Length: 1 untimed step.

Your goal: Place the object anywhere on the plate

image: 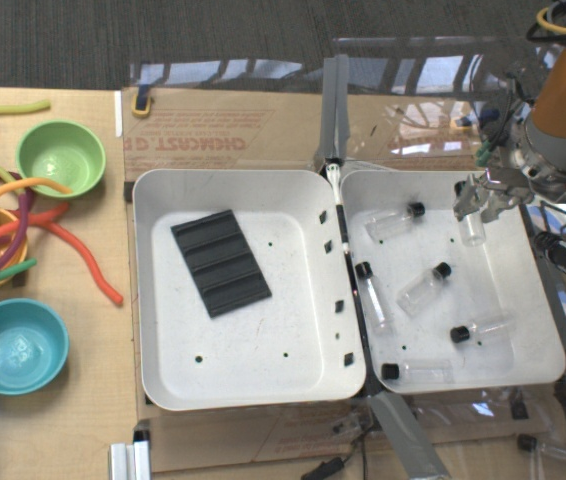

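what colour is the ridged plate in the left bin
Black, or a very dark grey, with raised ridges running across it; the ridged plate shows best in the camera view.

The cardboard sheet (pixel 225 133) bears upside-down red print, seemingly "CHEMCAST".

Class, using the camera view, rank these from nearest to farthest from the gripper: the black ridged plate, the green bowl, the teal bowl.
From the gripper:
1. Black ridged plate, in the left bin.
2. Green bowl, upper left of the bench.
3. Teal bowl, lower left.
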### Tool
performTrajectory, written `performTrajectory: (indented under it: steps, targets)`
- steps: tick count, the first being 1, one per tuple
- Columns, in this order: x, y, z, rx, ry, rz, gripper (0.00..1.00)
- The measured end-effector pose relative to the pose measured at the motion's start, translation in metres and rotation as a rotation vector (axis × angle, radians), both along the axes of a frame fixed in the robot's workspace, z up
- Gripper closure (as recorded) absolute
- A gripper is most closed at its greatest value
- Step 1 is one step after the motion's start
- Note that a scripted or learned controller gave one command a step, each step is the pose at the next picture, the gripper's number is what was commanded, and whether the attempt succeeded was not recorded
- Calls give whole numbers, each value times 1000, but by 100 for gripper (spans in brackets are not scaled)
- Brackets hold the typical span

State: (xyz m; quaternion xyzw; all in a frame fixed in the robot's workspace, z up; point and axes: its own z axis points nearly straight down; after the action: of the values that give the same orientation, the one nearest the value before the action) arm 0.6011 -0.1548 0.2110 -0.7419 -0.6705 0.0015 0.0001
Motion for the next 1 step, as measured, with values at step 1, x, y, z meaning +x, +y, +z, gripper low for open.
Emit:
performTrajectory:
  steps: [1]
  targets:
    - [-67,98,-21,1,2,-125,100]
